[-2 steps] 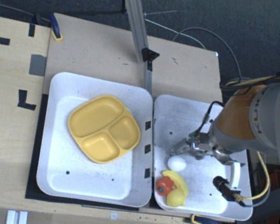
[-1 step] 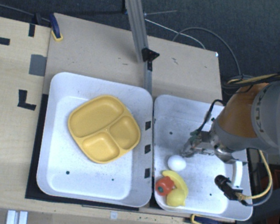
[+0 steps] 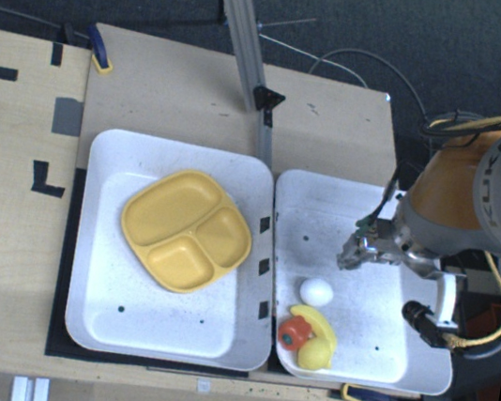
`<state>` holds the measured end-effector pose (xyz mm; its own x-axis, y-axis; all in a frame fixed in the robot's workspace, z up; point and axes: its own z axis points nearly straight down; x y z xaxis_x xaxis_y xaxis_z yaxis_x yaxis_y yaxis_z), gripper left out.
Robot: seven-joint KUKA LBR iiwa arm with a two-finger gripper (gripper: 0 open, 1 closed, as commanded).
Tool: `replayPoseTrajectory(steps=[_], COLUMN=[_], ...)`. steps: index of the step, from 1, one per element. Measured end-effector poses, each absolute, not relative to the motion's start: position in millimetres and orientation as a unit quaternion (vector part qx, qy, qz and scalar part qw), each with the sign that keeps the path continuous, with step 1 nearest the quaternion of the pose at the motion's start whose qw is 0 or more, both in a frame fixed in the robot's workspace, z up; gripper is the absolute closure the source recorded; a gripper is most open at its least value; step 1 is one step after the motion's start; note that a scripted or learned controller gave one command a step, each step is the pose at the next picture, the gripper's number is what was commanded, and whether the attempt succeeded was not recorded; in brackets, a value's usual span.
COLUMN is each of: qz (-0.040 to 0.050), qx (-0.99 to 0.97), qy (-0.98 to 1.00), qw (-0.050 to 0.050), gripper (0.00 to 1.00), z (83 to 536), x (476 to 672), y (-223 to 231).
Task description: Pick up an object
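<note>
Above the right bin [image 3: 414, 360], fingers [image 3: 352, 256] apparently empty, aperture indiscernible, near the white ball [image 3: 316, 292].

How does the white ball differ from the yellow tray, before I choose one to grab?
The ball is white and round; the tray is yellow, flat and split into three compartments. The ball is far smaller than the tray. The ball lies in the right bin, close below the gripper and beside the toy fruit; the tray lies alone in the left bin. Both rest on a bin floor, neither held.
</note>
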<state>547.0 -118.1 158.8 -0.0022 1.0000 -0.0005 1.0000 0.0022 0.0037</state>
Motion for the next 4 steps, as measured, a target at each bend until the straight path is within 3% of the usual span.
replayPoseTrajectory(steps=[2, 4], qz=[0.0013, -0.0003], qx=[0.706, 0.704], qy=[0.708, 0.71], qw=[0.002, -0.001], gripper=[1.0, 1.0], z=[276, 264], x=[536.6, 531.9], y=[-113, 8])
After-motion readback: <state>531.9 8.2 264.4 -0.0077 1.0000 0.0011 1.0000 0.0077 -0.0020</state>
